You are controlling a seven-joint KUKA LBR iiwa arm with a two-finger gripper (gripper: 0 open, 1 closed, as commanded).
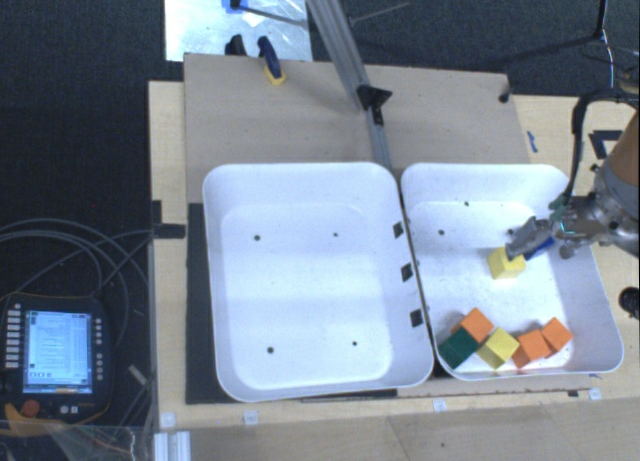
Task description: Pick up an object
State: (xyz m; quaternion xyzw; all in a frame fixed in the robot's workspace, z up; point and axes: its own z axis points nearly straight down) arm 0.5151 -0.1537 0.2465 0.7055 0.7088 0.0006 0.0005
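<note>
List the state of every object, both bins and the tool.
Lone yellow cube: flat on the right bin floor, directly under the tool.
Cluster of orange, yellow and dark green cubes: packed together at the right bin's near edge.
Right white plastic bin: holds all the cubes.
Left white plastic bin: bare floor.
Tool: low at the lone cube; grip unclear.

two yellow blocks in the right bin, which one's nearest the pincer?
The lone yellow block, right beside the pincer. The other yellow block sits in the cluster at the bin's near edge.
</note>
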